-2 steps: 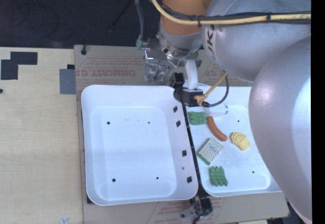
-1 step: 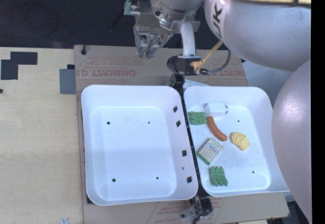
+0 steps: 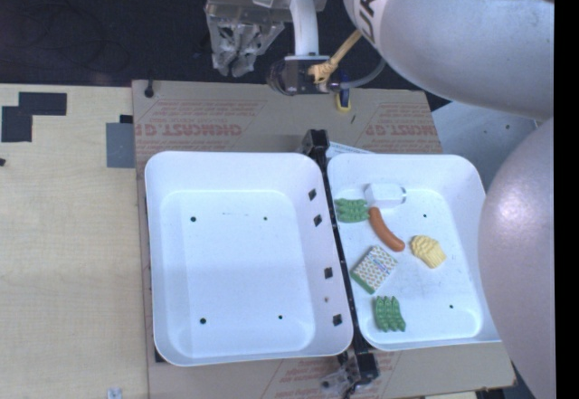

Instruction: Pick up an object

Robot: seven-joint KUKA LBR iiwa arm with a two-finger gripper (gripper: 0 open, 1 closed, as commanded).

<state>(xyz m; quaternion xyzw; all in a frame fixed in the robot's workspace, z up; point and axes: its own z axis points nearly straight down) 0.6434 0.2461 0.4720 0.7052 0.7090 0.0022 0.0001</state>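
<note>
A: Status on the pick?

B: Not started, going by this frame. Gripper (image 3: 237,58) sits high at the top of the camera view, above the cardboard backing behind the bins, well apart from anything pickable. Can't tell if it's released or clenched; it reads as a grey clump from here. Nothing visibly in it.

A: Where's the target?

B: No specific target named. All candidates are in the right bin (image 3: 461,175): an orange sausage (image 3: 386,229) in the middle, a leafy green piece (image 3: 351,210) just beside it against the divider, a white block (image 3: 384,194) touching the sausage's upper end, a yellow corn-like piece (image 3: 428,250) to the right, a checkered green-white wafer (image 3: 374,268) below the sausage, a green pea-pod piece (image 3: 389,313) nearest the front.

A: Left bin?

B: Left bin (image 3: 167,207) has bare floor, just the dark mounting dots.

A: What's left, then?

B: Everything: traverse over the right bin, descend, close, lift.

A: Obstructions?

B: The leafy piece hugs the divider wall, so I'd guess poor finger clearance there. Sausage, white block and leafy piece are clustered, so there's a risk of nudging neighbours. Corn piece and pea pod stand clear of the rest; easier picks, in my judgement. The arm's large grey links (image 3: 452,17) cover the view's right side and overlap the bin's far edge.
</note>
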